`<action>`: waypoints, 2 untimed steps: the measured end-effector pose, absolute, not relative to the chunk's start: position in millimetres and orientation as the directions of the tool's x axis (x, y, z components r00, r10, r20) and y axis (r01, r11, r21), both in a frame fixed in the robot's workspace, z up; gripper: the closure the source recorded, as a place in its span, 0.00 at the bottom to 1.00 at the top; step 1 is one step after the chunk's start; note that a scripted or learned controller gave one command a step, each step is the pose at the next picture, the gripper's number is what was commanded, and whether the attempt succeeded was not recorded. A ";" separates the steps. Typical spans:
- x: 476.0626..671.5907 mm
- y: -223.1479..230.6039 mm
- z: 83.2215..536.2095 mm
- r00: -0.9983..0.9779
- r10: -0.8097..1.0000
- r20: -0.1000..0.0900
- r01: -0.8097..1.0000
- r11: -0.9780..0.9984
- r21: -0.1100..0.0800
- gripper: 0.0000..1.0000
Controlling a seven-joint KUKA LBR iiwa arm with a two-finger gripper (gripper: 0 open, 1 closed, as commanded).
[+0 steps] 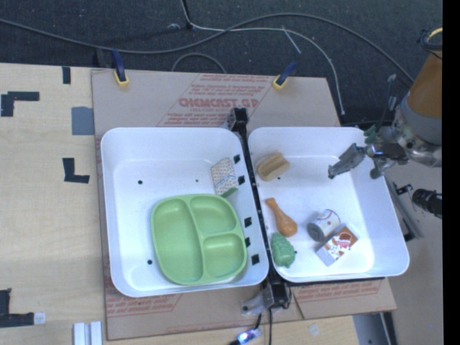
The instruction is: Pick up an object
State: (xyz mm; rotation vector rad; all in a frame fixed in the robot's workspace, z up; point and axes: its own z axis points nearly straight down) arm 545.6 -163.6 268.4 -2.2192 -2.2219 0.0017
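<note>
At the frame's right, the tool (363,161) hangs open and empty above the right bin (359,268), seemingly poised for choosing an object.

I see the arm (424,92) run off the right edge, so I can't see most of it. The gripper (363,160) looks small and dark, and I can't tell how its tips stand. The small patterned block (224,175) by the green plate (199,238) is too blurry to name. The print on the little box (338,245) is too small to read.
</note>
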 end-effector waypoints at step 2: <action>537.1 -153.9 163.7 -0.001 1.000 0.002 1.000 0.001 -0.008 0.00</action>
